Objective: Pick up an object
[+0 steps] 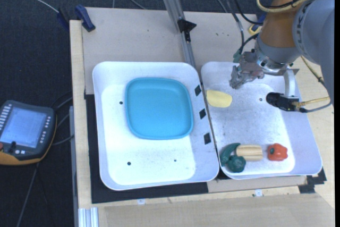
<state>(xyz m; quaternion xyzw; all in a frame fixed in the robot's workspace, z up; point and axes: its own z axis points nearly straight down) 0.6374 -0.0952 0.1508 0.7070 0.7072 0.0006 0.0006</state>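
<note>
Pale wood desk [133, 34] under two white bins; my pincer [237, 81] hangs low over the right bin [297, 130], and I cannot tell its opening from here. Just beside it lies a yellow piece [219, 98]; a green lump [232, 157], tan block [249, 152] and red pepper [277, 152] sit well apart near the front rim.

The arm [297, 18] is cut off by the frame's edge at 3 o'clock. The tool [240, 78] is too small and blurred to tell how its tips stand. The desk [138, 34] runs off at 6 o'clock.
</note>
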